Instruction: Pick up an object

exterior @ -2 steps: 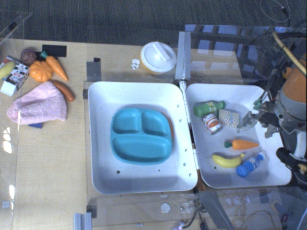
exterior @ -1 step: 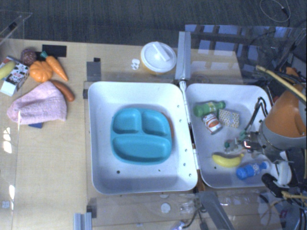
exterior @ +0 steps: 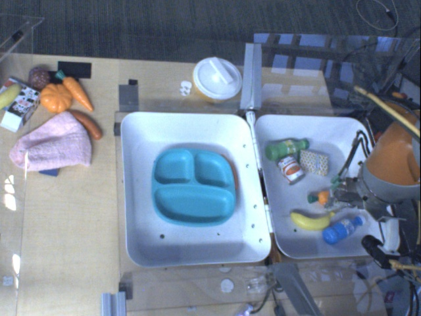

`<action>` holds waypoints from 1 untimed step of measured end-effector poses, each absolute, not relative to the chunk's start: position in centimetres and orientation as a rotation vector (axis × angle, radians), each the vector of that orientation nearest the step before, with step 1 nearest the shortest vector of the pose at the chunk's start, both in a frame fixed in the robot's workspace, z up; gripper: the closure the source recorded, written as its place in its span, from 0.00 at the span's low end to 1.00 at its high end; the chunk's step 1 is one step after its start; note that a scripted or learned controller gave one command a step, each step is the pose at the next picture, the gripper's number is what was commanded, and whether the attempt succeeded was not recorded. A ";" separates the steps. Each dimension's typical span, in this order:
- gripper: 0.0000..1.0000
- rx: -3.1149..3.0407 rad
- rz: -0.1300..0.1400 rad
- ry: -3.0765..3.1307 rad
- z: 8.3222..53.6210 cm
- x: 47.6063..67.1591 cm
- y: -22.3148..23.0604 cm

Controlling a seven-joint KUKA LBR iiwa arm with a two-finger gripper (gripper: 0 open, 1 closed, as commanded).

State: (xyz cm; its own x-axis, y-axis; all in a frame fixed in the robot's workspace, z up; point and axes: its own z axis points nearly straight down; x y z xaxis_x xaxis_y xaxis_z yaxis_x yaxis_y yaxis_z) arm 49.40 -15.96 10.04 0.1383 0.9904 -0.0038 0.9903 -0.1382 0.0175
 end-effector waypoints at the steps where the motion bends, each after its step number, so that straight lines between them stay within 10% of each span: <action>1: 1.00 2.562 -0.002 1.818 25.0 52.3 -7.9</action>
